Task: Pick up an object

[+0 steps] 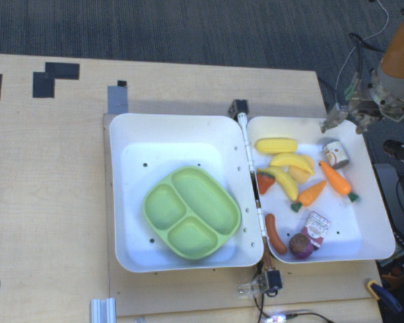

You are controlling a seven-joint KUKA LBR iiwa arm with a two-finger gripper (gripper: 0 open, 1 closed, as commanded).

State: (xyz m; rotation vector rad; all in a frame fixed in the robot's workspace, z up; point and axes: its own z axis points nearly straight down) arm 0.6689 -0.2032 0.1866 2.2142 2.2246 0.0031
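Arm parked over the right bin's far corner, nothing in its grip.

I see the gripper at about 1 o'clock of the right bin, fingers spread apart with only air between them. Just below it lies a small can on its side. From the bin's centre, a corn cob sits at 11 o'clock, bananas beside it, two carrots toward 3, a sausage and a packet toward 6. The left bin holds a green tray.
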